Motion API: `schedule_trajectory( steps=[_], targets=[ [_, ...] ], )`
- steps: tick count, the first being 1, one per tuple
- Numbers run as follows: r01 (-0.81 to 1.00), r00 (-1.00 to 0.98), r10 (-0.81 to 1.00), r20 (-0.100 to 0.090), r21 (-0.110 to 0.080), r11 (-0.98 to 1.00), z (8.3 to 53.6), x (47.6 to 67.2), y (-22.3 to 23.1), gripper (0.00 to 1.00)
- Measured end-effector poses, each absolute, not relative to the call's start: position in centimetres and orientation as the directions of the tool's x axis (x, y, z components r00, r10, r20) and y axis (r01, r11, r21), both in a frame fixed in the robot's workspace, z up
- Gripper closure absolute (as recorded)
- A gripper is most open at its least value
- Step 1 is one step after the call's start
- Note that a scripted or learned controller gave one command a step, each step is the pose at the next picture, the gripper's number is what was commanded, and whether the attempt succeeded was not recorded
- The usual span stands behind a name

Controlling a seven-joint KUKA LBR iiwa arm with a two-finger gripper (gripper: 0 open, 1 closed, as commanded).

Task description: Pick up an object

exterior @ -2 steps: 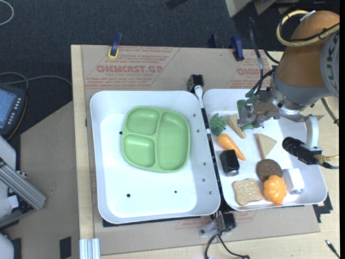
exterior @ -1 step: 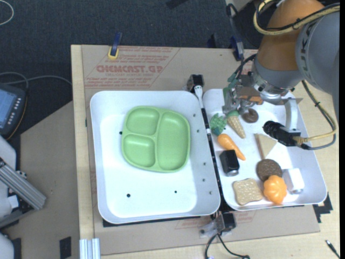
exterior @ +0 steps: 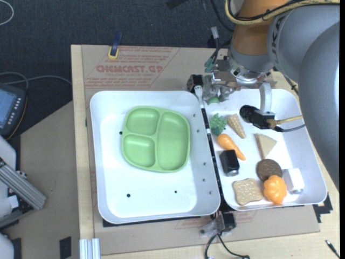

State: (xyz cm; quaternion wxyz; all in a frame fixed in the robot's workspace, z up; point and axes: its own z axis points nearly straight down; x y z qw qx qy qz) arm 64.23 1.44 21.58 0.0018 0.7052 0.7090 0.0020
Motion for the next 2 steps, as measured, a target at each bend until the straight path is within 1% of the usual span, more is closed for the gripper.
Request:
schedule_trajectory(
  steps=[1, 2],
  targets=[
    [1.0, -0.002, 1.0, 0.0, 0.005, 0.002, 23.4, 65.1, 2.8, 1.0],
    [1.0, -0.001, 1.0, -0.002, 0.004, 0.001, 23.3, 66.1, 2.2, 1.0]
  ],
)
